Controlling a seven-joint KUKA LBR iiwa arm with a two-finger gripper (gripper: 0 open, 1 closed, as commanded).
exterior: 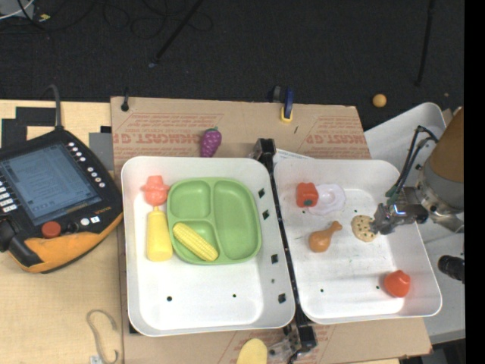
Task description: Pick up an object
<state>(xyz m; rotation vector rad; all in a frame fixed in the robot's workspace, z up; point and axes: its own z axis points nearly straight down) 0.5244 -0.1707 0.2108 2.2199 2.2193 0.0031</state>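
We see the gripper (385,224) low in the right bin (424,305), right beside the cookie (364,228) and perhaps touching its right edge. We cannot tell how its jaws stand, and nothing shows between them. Left of the cookie lies the drumstick (324,237). Up-left of it sits an orange-red toy (306,195) by a clear cup (330,198). A tomato (396,283) rests below-right of the cookie.

Bare floor (345,275) between drumstick (324,236) and tomato (396,283).
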